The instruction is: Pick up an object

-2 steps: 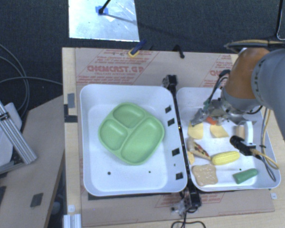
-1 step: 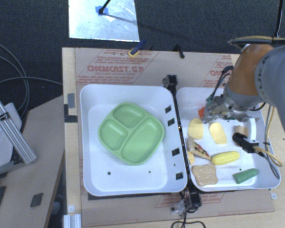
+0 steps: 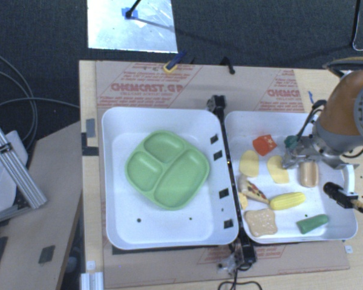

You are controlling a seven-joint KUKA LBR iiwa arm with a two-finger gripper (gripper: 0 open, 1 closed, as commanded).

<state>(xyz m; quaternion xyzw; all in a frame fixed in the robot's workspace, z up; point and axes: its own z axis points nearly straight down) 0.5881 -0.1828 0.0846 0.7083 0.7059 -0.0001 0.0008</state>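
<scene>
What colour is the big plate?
Light green plate, clearest in the camera view.

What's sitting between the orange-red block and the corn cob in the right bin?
In the camera view, a pale yellow slice lies between the orange-red block and the corn cob, right beside the gripper.

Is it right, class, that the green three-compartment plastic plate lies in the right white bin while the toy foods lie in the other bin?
No. The camera view shows the green three-compartment plastic plate in the left white bin; the toy foods, such as the yellow corn cob, lie in the right white bin.
</scene>
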